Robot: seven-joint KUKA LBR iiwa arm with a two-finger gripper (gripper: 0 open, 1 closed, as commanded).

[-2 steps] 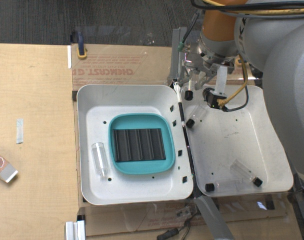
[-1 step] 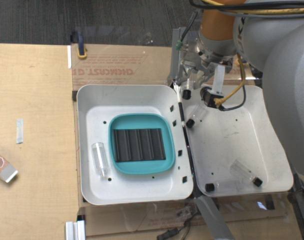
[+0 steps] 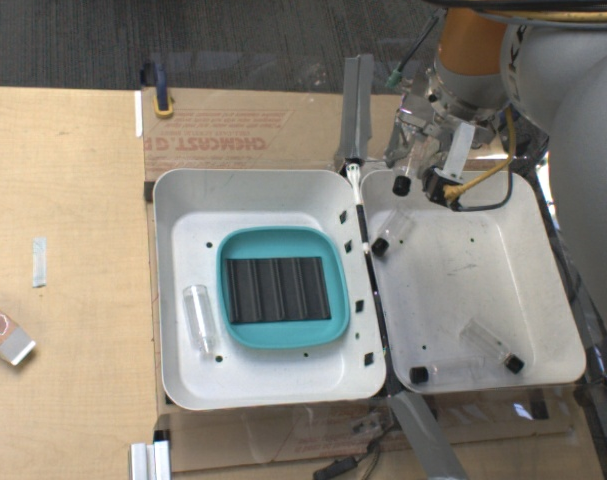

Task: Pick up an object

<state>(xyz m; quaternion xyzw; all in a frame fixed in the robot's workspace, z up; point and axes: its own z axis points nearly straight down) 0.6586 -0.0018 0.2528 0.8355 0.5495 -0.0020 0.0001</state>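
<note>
Cardboard [image 3: 233, 133] behind bins bears mirrored red print, illegible; claw [image 3: 423, 183] over right bin [image 3: 543, 268], state unclear.

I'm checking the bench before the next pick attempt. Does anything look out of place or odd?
Mostly tidy. A small pink-and-white object lies on the bench left of the left bin, outside both bins. A clear tube lies beside the teal tray; two more clear tubes lie loose in the right bin.
</note>
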